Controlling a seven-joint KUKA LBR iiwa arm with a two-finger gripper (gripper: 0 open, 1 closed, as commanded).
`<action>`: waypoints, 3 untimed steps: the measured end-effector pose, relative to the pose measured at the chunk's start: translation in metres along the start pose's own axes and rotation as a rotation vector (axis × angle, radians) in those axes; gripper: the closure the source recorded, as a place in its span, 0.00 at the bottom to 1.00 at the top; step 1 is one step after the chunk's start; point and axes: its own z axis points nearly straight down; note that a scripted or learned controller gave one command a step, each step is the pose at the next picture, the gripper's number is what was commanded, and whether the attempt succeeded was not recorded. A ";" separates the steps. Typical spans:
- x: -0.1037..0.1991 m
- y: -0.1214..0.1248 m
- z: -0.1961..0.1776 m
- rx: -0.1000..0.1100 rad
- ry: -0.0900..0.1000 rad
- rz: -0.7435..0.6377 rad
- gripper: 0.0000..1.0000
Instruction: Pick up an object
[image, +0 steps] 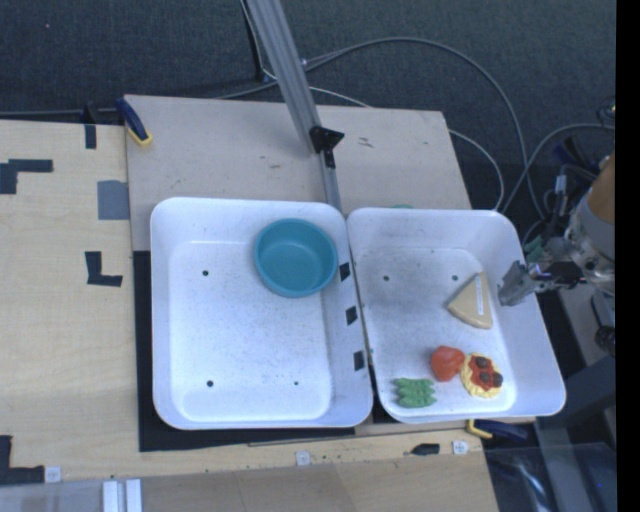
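Altogether there are two white bins side by side: the left bin (180, 330) holds one blue bowl (295, 257) in its upper right part, and the right bin (400, 300) holds four small things. These are one pale wedge (473, 303), one red piece (447, 362), one yellow piece with red spots (483, 376) and one green piece (414, 392). The wedge lies near the bin's right wall, its narrow tip pointing up and to the right toward the gripper (516, 283), its wide edge down; its long axis runs steeply, a little tilted from upright in the view. The red, yellow and green pieces cluster along the lower right part of the bin, the red and yellow ones touching or nearly so. The gripper sits at the right rim of that bin, just beside the wedge's tip; whether it is spread or closed cannot be told. The bins rest on a tan wooden bench (60, 300) marked with dark tape, a black mat under them, dark carpet (120, 45) and grey cables (470, 90) beyond.
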 end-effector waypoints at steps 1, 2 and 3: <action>0.048 0.000 0.015 0.006 0.002 -0.003 1.00; 0.096 -0.006 0.009 0.005 0.002 -0.004 1.00; 0.146 -0.008 0.025 0.006 0.002 -0.004 1.00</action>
